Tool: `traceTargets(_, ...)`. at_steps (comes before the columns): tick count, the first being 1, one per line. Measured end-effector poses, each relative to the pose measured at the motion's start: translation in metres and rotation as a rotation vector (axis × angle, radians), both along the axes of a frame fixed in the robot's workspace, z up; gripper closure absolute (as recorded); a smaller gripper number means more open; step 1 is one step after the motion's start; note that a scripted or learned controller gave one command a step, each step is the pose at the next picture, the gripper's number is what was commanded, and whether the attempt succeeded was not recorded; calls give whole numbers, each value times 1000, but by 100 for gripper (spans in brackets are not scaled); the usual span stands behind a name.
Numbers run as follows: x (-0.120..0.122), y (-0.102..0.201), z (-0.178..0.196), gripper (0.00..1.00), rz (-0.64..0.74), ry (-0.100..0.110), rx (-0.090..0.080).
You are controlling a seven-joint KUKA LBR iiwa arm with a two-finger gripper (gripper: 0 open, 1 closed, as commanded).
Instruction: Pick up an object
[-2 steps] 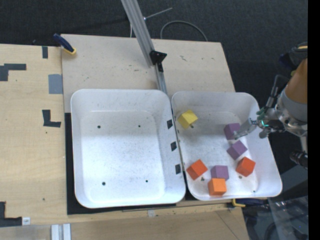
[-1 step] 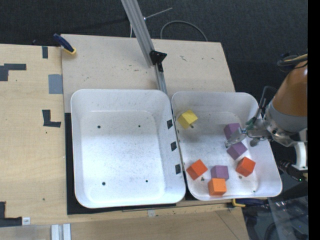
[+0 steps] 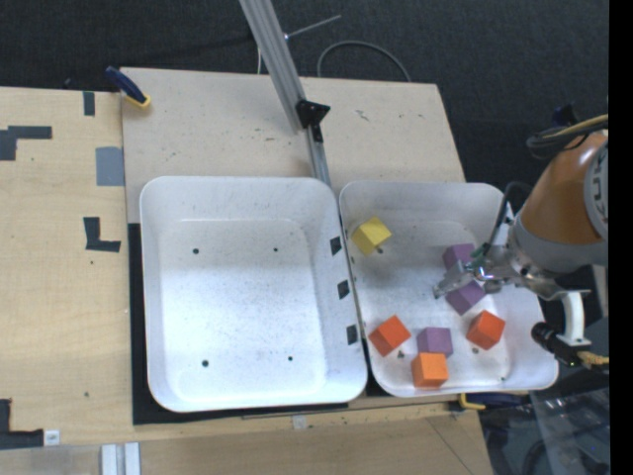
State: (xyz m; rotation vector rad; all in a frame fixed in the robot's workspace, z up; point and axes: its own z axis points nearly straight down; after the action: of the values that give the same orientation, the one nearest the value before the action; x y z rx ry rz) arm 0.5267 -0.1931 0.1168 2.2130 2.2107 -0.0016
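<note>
In the right bin (image 3: 415,198) lie several small blocks: a yellow one (image 3: 373,235) near its left wall, purple ones (image 3: 457,257) (image 3: 466,297) (image 3: 434,340), and orange ones (image 3: 390,333) (image 3: 429,368) (image 3: 485,330). My gripper (image 3: 471,277) hangs low over the bin's right half, between the two upper purple blocks, touching or nearly touching them. The grey arm with its orange band (image 3: 566,191) reaches in from the right. I cannot make out anything held.
The left bin (image 3: 163,206) stands beside the right one, with a narrow gap between their walls. A metal pole (image 3: 280,52) slants from the top down to the bins' shared edge. A blue and yellow tool (image 3: 128,86) lies on the bench at the far left.
</note>
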Motion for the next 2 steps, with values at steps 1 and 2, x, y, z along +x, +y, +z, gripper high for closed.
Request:
traceTargets(1,0,-1,-25,0,2,9,8)
traceTargets(2,-1,1,-16,100,3,13,11)
